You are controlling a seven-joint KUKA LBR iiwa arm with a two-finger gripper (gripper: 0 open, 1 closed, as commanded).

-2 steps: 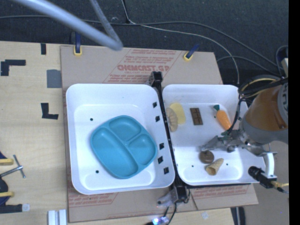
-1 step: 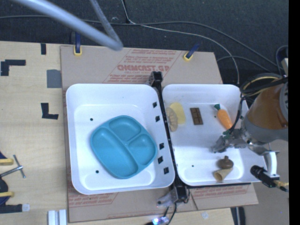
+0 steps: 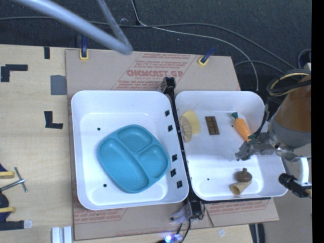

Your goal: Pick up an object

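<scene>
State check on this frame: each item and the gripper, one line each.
gripper: low over the right bin, nothing visibly held
carrot: lying flat, right bin
chocolate bar: lying flat, right bin
ice cream cone: on its side, right bin
yellow shell-like piece: lying against the divider
blue plate: flat, left bin

Blue divided plate (image 3: 133, 158) in left bin (image 3: 81, 135); carrot (image 3: 241, 127), brown block (image 3: 212, 125), cone (image 3: 241, 181) in right bin (image 3: 223, 96).

Two white bins (image 3: 81, 135) side by side on a brown board (image 3: 152, 70), light wooden bench (image 3: 30, 135) beneath.
</scene>
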